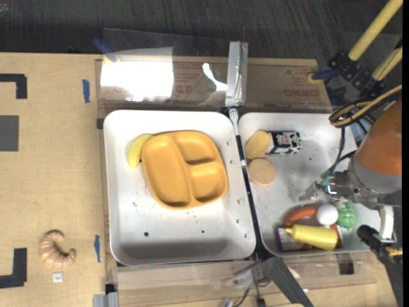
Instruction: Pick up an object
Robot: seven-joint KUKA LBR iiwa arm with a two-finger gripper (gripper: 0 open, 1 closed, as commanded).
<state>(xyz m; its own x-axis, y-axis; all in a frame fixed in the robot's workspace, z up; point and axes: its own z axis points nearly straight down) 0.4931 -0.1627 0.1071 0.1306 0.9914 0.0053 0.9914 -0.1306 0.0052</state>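
We judge nothing lifted yet: gripper [332,187] hovers above the white ball [327,215] in the right bin [281,121], its grip state indiscernible.

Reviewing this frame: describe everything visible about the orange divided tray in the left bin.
The orange divided tray looks like moulded plastic, with rounded corners and three recessed compartments: one large on the view's left, two smaller on the right. It lies flat, open side up, slightly rotated, in the upper middle of the left bin. Its compartments look empty. A yellow banana-like piece pokes out at its upper-left edge, touching or tucked under it; which one cannot be told.
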